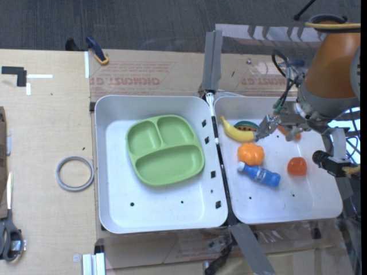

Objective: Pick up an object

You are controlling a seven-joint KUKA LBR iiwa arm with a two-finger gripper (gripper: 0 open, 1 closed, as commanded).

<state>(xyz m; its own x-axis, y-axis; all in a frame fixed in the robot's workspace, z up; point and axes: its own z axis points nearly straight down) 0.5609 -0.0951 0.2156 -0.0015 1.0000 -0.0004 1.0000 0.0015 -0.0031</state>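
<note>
Pale wooden bench (46, 119) carries 2 white bins; the left bin (109, 171) holds a green divided plate (165, 149). Further right, in the right bin (309, 205), a banana (236, 132) lies just left of the gripper (265, 128), its long axis running toward the tool. Whether the gripper is spread or pinching I cannot tell; the arm's wrist hides much of it.

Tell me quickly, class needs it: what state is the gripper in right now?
Gripper: cannot be told; it sits over the right bin beside the banana.
</note>
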